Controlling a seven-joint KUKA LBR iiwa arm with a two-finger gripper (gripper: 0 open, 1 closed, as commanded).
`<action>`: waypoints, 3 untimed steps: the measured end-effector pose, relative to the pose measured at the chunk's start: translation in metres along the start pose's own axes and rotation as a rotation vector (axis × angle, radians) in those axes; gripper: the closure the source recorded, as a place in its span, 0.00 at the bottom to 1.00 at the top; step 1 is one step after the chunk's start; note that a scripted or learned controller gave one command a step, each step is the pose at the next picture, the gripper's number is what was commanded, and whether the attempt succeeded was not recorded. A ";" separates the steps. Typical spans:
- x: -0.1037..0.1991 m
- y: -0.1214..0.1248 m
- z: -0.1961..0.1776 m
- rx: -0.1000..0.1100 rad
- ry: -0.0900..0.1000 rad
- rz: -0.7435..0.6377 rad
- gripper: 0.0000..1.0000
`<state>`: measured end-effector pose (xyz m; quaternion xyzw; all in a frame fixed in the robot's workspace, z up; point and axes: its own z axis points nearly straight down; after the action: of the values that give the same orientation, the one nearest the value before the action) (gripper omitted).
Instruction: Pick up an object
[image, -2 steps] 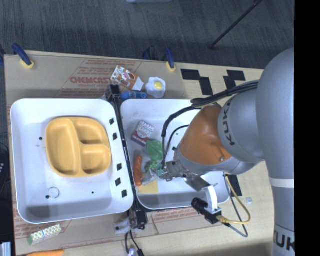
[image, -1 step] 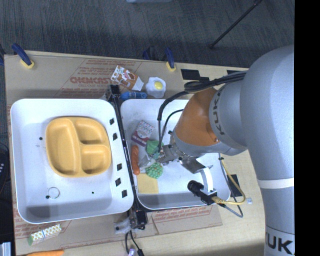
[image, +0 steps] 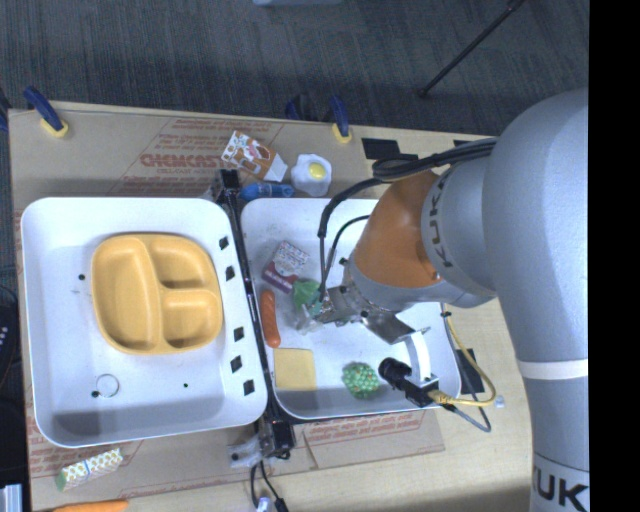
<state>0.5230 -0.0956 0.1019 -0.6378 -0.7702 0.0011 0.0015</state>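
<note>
While the fingers (image: 318, 306) (grip unclear) hover, the right bin (image: 432, 352) holds one sausage (image: 269, 318), one cheese slice (image: 294, 369).

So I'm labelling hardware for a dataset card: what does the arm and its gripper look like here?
The arm is a thick, rounded grey body with an orange band above the wrist and dark KUKA lettering on the shell. Black cables loop from the orange section down to the gripper, a small metallic grey assembly. A white bracket with a black cylindrical part hangs beside it.
</note>
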 end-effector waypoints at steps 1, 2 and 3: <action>0.000 0.000 0.000 0.000 0.000 0.000 0.00; -0.016 0.075 0.010 -0.001 0.000 0.069 0.00; 0.007 -0.039 0.010 0.000 -0.003 0.024 0.00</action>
<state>0.4831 -0.0961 0.0918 -0.6470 -0.7625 0.0018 0.0003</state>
